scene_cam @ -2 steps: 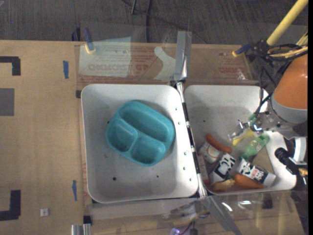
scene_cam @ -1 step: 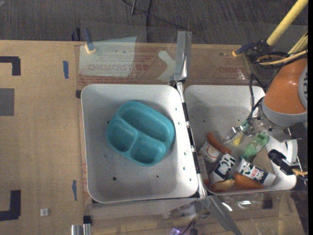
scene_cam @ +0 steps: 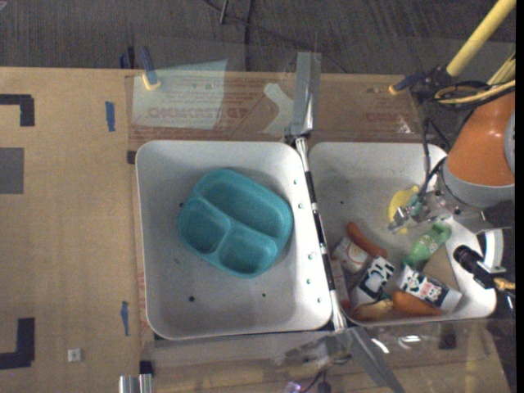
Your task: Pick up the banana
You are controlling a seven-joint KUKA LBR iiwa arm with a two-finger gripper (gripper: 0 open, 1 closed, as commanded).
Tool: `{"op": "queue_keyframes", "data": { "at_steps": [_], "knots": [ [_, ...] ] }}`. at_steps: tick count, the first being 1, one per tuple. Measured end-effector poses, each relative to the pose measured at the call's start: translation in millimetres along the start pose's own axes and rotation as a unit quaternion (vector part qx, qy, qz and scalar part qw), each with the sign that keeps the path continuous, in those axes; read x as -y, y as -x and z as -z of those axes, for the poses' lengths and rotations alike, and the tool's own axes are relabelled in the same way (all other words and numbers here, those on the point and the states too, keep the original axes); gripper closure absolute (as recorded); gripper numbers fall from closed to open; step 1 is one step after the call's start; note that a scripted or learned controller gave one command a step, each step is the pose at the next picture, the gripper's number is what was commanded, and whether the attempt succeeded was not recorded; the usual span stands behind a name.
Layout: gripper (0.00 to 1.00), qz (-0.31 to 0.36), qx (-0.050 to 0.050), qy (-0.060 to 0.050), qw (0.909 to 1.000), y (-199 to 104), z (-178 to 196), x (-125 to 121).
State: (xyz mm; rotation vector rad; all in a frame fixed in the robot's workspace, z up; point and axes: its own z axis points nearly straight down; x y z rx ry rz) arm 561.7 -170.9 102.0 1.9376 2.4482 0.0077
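Note:
The banana [scene_cam: 401,198] is a yellow shape in the right bin [scene_cam: 344,178], near its right side; I see just part of it. My gripper [scene_cam: 409,213] hangs right over its lower right end, at or touching it, and covers the rest. The grey arm with its orange band [scene_cam: 483,150] comes in from the right, above the bin's right rim. Whether the banana is gripped cannot be told from this slant.
A teal divided plate [scene_cam: 236,222] lies in the left bin [scene_cam: 164,178]. Crowded into the right bin's front are a sausage [scene_cam: 364,240], a small can [scene_cam: 352,255], a black-and-white carton [scene_cam: 377,277], a green bottle [scene_cam: 427,246], another carton [scene_cam: 426,289] and a carrot [scene_cam: 413,304].

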Motion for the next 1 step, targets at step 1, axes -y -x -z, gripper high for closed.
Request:
{"op": "queue_keyframes", "data": {
  "at_steps": [1],
  "knots": [
    [1.0,-0.07,-0.005,-0.007,0.9975,-23.2,110.1,-75.3]
  ]
}}
